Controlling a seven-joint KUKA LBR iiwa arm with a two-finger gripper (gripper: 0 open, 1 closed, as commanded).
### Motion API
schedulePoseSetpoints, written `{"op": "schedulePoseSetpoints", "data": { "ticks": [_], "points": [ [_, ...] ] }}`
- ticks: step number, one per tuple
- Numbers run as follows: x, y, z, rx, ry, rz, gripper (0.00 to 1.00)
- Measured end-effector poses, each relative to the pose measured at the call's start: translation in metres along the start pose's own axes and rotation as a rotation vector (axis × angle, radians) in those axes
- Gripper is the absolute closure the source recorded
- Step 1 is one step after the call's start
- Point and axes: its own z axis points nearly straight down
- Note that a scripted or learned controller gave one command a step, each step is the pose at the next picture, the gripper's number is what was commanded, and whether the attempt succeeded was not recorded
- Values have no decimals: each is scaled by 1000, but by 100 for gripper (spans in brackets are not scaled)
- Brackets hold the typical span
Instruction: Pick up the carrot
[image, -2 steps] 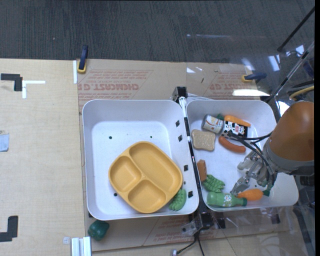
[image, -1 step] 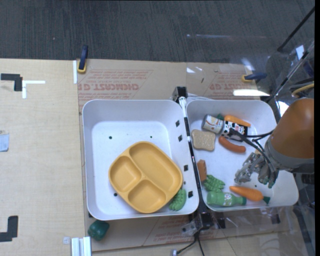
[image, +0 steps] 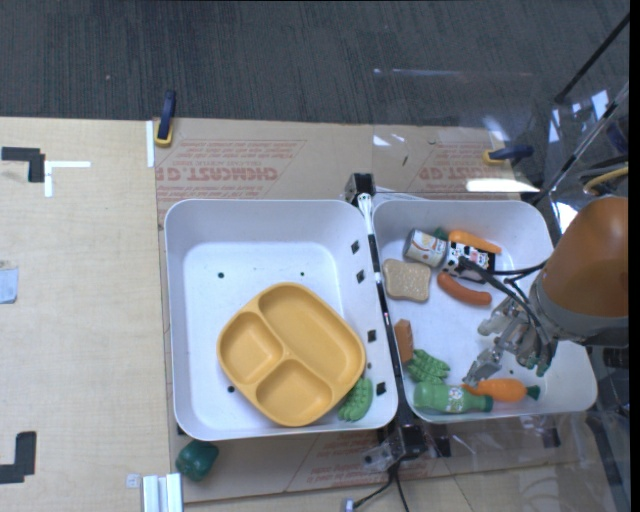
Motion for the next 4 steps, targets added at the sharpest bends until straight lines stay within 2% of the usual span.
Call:
{"op": "schedulePoseSetpoints", "data": {
  "ticks": [1, 2, 3, 4],
  "points": [
    [10, 14, 8, 4, -4, 141, 0],
    [16, 27, 11, 9, 12, 452, 0],
    [29, 43, 12, 11, 12, 708, 0],
    [2, -9, 11, 8, 10, 322, 0]
  ]
}}
